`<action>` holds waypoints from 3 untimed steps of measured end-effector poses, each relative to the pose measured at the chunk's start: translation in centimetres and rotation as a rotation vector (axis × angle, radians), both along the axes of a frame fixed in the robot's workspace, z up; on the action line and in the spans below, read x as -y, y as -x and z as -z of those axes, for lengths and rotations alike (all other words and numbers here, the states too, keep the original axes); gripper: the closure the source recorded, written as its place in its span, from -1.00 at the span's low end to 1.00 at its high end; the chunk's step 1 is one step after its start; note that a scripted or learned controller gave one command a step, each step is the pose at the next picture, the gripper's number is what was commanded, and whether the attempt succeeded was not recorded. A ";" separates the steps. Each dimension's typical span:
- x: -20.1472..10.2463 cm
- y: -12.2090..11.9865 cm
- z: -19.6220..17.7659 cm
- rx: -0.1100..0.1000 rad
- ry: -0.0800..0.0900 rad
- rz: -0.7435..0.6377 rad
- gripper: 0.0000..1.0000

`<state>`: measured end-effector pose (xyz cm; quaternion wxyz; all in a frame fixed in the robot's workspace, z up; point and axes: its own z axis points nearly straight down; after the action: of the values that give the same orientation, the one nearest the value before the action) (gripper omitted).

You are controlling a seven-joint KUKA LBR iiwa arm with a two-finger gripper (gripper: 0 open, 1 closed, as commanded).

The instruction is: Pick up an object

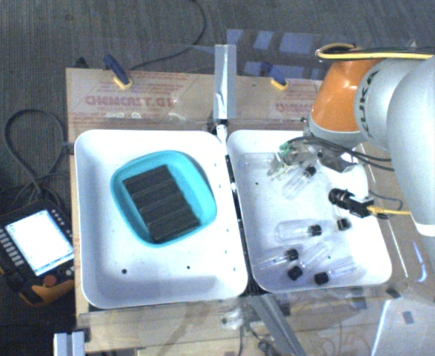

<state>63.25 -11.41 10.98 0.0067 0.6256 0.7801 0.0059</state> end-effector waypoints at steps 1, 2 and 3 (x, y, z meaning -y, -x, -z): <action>0.0 0.0 0.0 0.000 0.000 0.000 -1.00; 6.8 4.5 -5.0 -0.016 0.006 -0.339 -1.00; 7.0 -0.8 2.0 -0.007 0.006 -0.194 -1.00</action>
<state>64.00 -18.37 8.95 0.0051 0.5469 0.8372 0.0022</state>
